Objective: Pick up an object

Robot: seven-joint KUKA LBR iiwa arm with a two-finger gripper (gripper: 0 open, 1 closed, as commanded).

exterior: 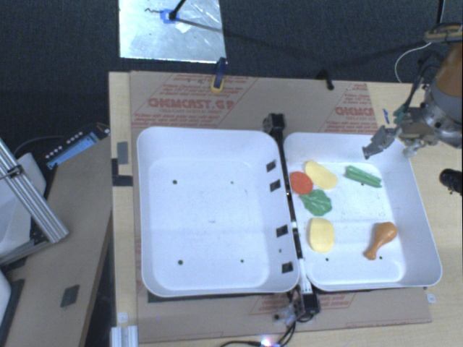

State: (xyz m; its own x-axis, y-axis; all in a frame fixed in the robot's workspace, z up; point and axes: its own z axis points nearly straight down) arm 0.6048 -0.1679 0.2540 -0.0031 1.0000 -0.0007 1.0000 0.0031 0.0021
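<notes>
The gripper (391, 140) hangs over the right bin's (419, 266) far right corner; can't tell how its jaws stand, nothing seen in them. Green bean (362, 176) just below it, with orange drumstick (380, 238), two yellow pieces, tomato (301, 183) nearby

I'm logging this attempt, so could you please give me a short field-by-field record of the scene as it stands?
bins: two white bins side by side, left bin, right bin
right bin contents: red piece, yellow piece, green leafy piece, second yellow piece, green bean-like piece, orange drumstick
gripper: above right bin's far edge, near the green bean-like piece
held object: none seen between fingers
</notes>
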